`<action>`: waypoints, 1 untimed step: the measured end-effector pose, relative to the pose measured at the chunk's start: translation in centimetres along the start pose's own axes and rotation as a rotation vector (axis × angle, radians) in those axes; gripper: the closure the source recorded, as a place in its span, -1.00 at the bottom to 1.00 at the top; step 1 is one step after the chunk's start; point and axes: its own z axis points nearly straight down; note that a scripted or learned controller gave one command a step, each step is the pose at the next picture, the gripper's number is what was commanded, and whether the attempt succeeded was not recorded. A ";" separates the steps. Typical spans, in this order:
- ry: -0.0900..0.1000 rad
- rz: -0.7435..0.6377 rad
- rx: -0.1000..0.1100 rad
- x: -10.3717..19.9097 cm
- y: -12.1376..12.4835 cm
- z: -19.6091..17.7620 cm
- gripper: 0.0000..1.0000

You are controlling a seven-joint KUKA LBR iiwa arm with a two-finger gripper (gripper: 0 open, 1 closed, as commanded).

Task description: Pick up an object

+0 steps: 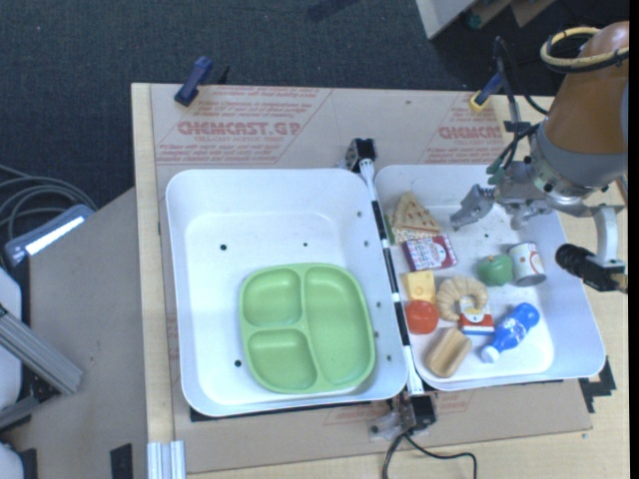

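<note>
In the right bin (574,352) lies a green pepper (493,268) — small, rounded — beneath the claw (504,208) (grip state unclear).

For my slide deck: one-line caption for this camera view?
KUKA arm's gripper hovers over right bin of toy food; green tray sits in left bin.

Printed in red, twice, on the brown board (300,118) under the bins: "CHEMCAST G.P" at left, clearly legible, and again at right (469,128), partly cut off by the bin and arm. Smaller red lines above and below, too fine to read. Red-and-white packet (429,254) lettered, but illegible.
</note>
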 end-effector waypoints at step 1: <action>0.000 0.000 -0.005 2.3 -1.0 11.6 -1.00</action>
